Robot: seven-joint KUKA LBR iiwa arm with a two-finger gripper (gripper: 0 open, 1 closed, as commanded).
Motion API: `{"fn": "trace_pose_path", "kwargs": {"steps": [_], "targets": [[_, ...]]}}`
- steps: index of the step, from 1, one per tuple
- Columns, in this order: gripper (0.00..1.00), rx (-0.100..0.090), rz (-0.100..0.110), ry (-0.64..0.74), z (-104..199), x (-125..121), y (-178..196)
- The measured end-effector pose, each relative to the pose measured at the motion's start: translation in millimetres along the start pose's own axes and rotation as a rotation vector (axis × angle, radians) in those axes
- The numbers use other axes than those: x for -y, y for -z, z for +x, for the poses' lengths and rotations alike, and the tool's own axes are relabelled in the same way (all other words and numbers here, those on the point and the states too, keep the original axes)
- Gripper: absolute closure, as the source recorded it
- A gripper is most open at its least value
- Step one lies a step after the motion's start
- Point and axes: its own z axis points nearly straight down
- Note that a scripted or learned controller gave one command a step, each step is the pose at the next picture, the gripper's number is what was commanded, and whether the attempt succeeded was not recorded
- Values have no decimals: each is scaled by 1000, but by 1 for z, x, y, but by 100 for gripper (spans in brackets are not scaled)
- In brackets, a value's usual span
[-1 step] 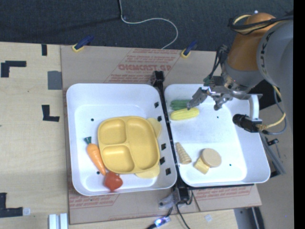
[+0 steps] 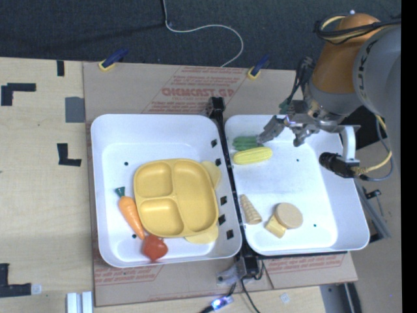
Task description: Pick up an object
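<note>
Two white bins (image 2: 104,135) sit on brown cardboard (image 2: 189,90) atop a wooden bench (image 2: 39,188); the hand (image 2: 285,134) hangs open, empty.

Lying on the right bin's floor, just below and left of the hand (image 2: 285,133): a yellow corn cob (image 2: 252,155) on its side, with a green pod (image 2: 246,142) touching its upper edge, nearest the fingertip. Farther below: a ridged tan cone (image 2: 250,209) and a round beige piece (image 2: 285,218), apart.
</note>
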Motion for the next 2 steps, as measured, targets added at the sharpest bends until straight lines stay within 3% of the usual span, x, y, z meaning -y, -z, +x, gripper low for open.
{"fn": "trace_pose_path", "kwargs": {"steps": [2], "targets": [[0, 0, 3, 0, 7, 1, -90]]}}
